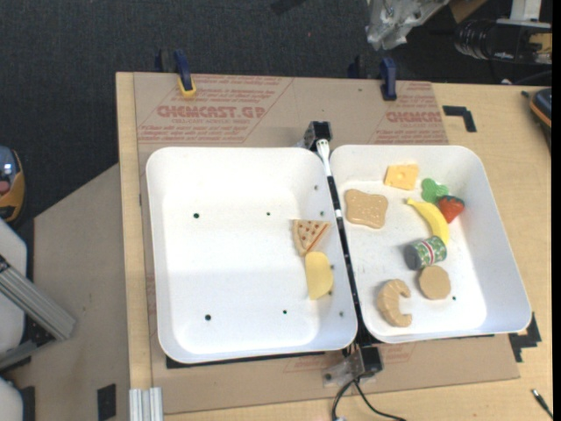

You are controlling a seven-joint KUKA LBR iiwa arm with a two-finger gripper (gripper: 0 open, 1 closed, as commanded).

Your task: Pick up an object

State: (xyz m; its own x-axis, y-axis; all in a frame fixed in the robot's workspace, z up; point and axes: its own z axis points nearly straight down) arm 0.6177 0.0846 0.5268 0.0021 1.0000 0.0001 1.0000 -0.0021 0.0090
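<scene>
Gripper (388,26) high above bins, beyond far edge; grip state unclear, holds nothing visible. Objects well below it: toast (365,209), banana (430,218), can (426,253) in right bin (491,261).

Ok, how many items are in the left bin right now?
2, both near its right wall: a waffle wedge, and a yellow piece just below it, toward the camera. Nothing looks hidden.
</scene>
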